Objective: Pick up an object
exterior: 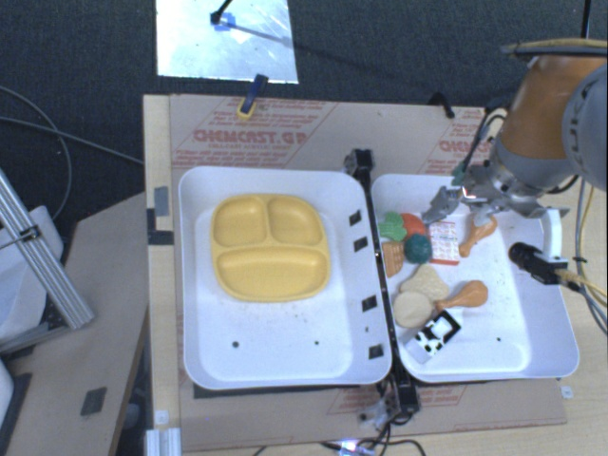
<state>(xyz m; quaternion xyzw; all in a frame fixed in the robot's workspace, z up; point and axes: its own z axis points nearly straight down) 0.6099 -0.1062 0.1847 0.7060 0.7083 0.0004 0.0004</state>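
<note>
My gripper [445,204] hangs low over the back of the right bin [546,350], above the toy pile's far edge. Just beneath and left of it lie a green piece [391,224] and a red-orange piece [413,221]. A teal ball [418,248] sits in front of them, beside a red-and-white packet [444,243]. An orange drumstick [477,235] lies to the gripper's right, and a second drumstick [464,295] lies nearer the front. Nothing shows between the fingers.
Two beige round pieces [424,281] [410,308], a brown cone-like piece [393,258] and a black-and-white box [435,334] lie in the right bin. A yellow divided plate [270,246] sits in the left bin [275,359]. The bins meet at a black-clipped wall [372,255].
</note>
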